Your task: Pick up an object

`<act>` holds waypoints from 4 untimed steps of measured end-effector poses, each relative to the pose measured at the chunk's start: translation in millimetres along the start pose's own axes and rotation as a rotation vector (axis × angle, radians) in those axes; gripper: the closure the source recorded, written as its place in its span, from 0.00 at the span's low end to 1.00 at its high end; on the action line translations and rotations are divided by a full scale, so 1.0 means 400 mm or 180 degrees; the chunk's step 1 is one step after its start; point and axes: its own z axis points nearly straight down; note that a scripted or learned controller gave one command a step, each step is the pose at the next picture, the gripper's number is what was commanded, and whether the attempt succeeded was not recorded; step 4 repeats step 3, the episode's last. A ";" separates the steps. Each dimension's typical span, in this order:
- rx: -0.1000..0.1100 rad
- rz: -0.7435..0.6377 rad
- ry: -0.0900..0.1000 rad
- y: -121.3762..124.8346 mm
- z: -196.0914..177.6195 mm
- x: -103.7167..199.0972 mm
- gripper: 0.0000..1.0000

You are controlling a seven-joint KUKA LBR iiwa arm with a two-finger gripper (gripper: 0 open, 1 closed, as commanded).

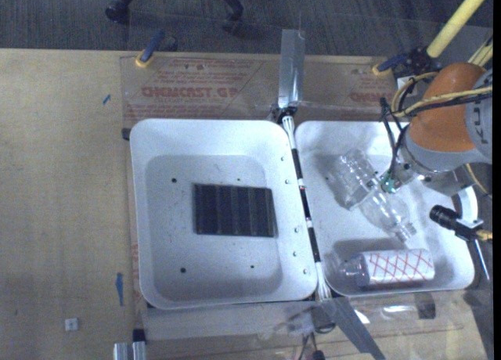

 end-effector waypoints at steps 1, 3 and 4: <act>-0.0012 0.0009 -0.0009 0.001 -0.026 -0.004 1.00; 0.0020 0.0731 0.0009 -0.048 -0.320 0.199 1.00; 0.0020 0.0731 0.0009 -0.048 -0.320 0.199 1.00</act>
